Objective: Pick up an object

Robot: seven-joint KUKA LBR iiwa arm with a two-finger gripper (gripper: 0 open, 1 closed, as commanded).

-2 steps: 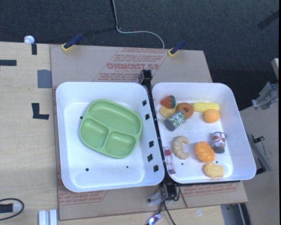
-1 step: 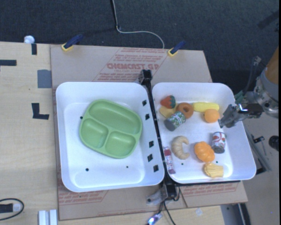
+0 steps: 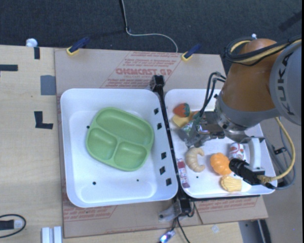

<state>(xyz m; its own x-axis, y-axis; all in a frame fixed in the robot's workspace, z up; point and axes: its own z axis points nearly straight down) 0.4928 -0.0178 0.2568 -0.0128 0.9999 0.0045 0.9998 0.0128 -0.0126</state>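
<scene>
The hand (image 3: 191,131), grip state hidden, hangs low in the right bin (image 3: 205,187), with the croissant (image 3: 195,159) just below it toward the bin's near edge.

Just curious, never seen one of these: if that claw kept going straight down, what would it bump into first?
Probably the right bin's white floor, just above the croissant; the gripper points down there, though depth is hard to judge.

A green plate (image 3: 120,138) lies in a white bin (image 3: 71,151) (the croissant (image 3: 195,159) is pale tan), beside an orange fruit (image 3: 219,163).
</scene>
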